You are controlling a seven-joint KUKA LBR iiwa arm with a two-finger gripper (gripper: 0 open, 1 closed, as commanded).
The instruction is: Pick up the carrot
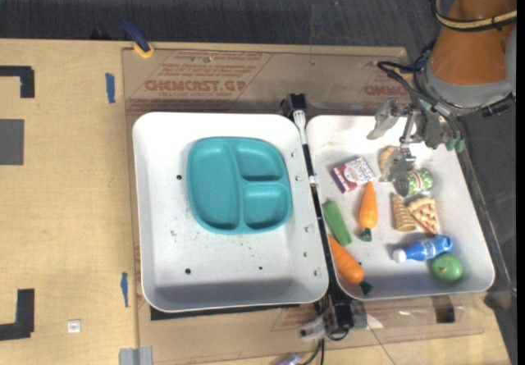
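An orange carrot point(368, 204) with a dark green stub lies upright in the picture near the middle of the right bin point(476, 216). A second, thicker carrot point(346, 262) rests against that bin's left wall near the front. My gripper point(403, 160) hangs over the back half of the right bin, up and to the right of the middle carrot and apart from it. It is just above a green and red can point(417, 182). Nothing is seen held in it.
Around the carrots lie a green vegetable point(336, 221), a pink packet point(353, 172), a waffle-like snack point(413, 213), a blue bottle point(423, 249) and a green apple point(447, 269). The left bin point(156, 216) holds a teal divided plate point(240, 184).
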